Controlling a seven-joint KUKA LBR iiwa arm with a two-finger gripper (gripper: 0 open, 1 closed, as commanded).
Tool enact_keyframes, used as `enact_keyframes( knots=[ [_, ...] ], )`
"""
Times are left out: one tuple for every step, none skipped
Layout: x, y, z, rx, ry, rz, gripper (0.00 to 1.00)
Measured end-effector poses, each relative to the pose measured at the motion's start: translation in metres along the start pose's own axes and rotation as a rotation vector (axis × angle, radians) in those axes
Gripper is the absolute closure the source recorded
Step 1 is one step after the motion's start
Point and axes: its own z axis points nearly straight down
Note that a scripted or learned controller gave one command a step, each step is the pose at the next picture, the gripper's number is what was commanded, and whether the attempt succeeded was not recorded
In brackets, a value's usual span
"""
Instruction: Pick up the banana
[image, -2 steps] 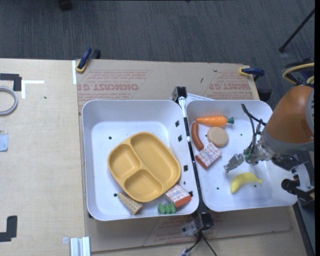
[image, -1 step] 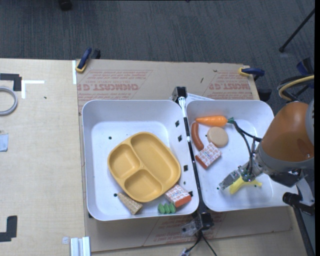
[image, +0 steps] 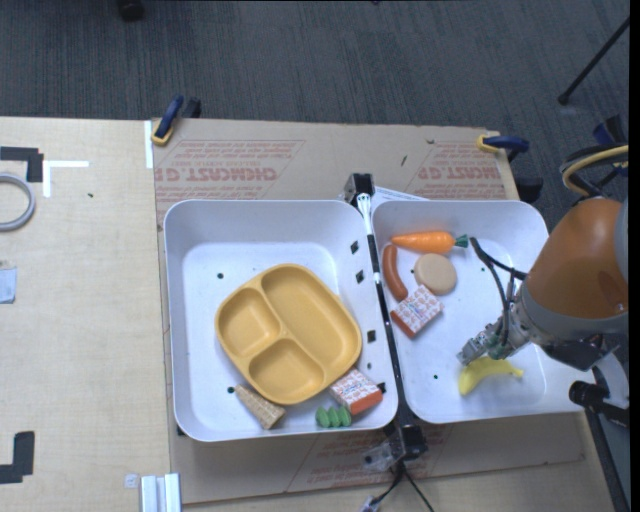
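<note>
Camera view: metal fingers (image: 484, 347) just above curved yellow banana (image: 488, 373) in right bin (image: 530, 395); finger state unclear

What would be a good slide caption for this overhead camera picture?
Robot gripper poised just above a banana in the right bin.

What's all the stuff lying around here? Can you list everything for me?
banana: one, yellow, right bin, near its front, just under the gripper
carrot: one, orange, right bin, back
sausage: one, reddish, right bin, left side
round biscuit: one, tan, right bin, below the carrot
small carton: one, red and white, right bin
divided plate: one, yellow, left bin
cracker: one, brown, left bin, front
green vegetable: one, left bin, front
small box: one, red and white, left bin, front
bins: two, white, side by side
gripper: one, grey, above the banana
</note>
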Motion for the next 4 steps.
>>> enact_keyframes(
  knots=[
    [0.027,0.012,0.010,0.001,0.001,-0.569,1.00],
    [0.026,0.014,0.000,-0.002,-0.002,-0.567,1.00],
    [0.025,0.015,-0.010,-0.005,-0.004,-0.563,1.00],
    [0.031,0.014,0.010,0.001,0.003,-0.810,1.00]
  ],
)
